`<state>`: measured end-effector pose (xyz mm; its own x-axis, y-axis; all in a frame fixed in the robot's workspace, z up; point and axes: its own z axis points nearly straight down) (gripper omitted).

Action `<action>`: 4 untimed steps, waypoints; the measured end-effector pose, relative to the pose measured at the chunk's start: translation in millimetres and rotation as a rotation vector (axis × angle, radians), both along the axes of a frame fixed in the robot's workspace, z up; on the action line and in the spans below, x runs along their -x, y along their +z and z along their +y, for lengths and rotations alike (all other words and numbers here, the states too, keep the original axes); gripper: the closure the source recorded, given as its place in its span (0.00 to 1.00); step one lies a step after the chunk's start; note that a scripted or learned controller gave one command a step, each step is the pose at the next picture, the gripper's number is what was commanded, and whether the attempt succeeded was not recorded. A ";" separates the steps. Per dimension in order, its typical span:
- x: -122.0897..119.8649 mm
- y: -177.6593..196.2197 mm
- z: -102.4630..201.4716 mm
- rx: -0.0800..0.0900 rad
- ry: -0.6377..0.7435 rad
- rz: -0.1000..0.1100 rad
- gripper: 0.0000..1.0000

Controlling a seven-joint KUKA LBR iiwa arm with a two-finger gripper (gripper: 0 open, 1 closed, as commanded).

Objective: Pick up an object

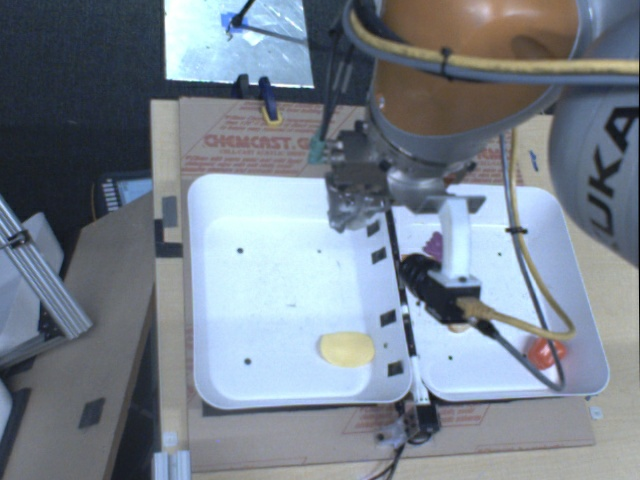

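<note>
My gripper (348,211) hangs over the far right part of the left bin (215,298), close to the divider between the two bins. A yellow oval object (346,349) lies near the front of the left bin, well below the gripper. In the right bin (575,298) a purple object (434,244) peeks out beside the wrist bracket, and an orange-red object (541,353) lies near the front right corner. Nothing shows between the gripper's fingers.
The arm's big orange and grey body covers the far part of the right bin. A yellow cable (530,298) loops down across the right bin. Cardboard (250,138) lies under both bins, with a shiny sheet (235,23) beyond it.
</note>
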<state>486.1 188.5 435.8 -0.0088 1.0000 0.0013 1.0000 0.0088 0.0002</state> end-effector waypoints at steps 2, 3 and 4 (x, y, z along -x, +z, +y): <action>-0.2 99.4 45.3 0.000 -0.004 -0.002 0.00; -0.4 110.8 45.6 -0.002 0.001 -0.004 1.00; -47.0 -108.4 44.9 0.007 -0.010 0.011 1.00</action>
